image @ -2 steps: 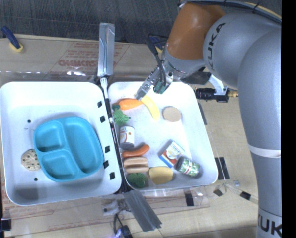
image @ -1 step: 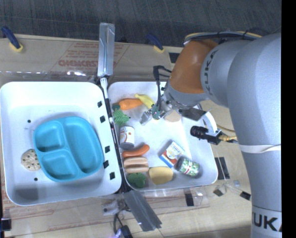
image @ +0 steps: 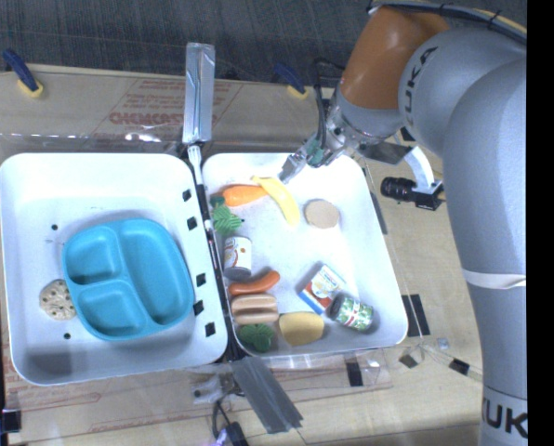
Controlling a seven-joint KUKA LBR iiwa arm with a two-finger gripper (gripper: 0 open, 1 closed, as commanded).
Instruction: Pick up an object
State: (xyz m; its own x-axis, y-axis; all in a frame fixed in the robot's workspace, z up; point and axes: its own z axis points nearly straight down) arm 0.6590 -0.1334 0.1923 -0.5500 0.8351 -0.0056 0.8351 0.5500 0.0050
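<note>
**A:** Where is the gripper (image: 293, 167)?

**B:** Over the far rim of the right bin (image: 381, 249). Its fingers point down and to the left, with the tips just above the far end of a banana (image: 282, 197). I see nothing held between them, and I cannot tell whether they are wide or narrow. Behind it, the grey arm (image: 463, 110) with its orange band fills the right side.

**A:** What lies near it?

**B:** The banana lies on the bin floor at a slant. A carrot (image: 242, 194) lies just left of it, touching or nearly so. A round tan cookie (image: 322, 214) sits to the banana's right, apart from it.

**A:** And farther off?

**B:** Along the bin's left wall: a green sprig (image: 225, 219), a small can (image: 237, 255), a sausage (image: 255, 282), a hot dog (image: 254, 307) and broccoli (image: 257, 338). Toward the near side: a yellow potato (image: 301, 327), a small carton (image: 322, 288) and a green can (image: 353, 313) on its side.

**A:** The other bin?

**B:** The left bin (image: 35, 184) holds a blue divided tray (image: 126, 277), with a speckled cookie (image: 58, 299) just beside the tray's left edge.
</note>
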